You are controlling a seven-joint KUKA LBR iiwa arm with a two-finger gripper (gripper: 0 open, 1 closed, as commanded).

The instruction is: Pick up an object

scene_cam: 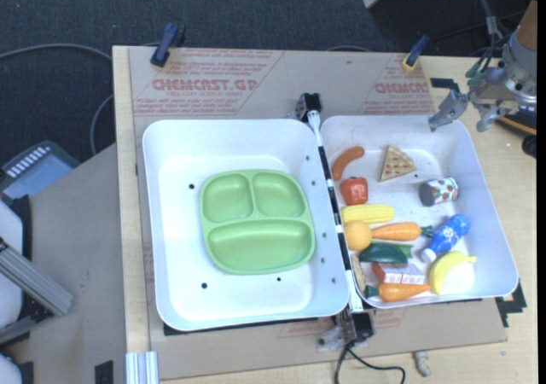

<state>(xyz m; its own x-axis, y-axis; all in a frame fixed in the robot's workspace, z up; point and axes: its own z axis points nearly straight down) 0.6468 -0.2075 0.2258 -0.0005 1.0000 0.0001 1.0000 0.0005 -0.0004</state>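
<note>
A bench topped with brown board (256,84) carries two shallow white bins side by side, the left bin (171,160) holding a green divided plate (256,222). My gripper (466,109) hangs over the far right rim of the right bin (478,160), fingers spread wide, nothing between them. Toy food lies below me: a sausage (346,160), pizza slice (396,164), corn (368,215), carrot (397,231).
</note>
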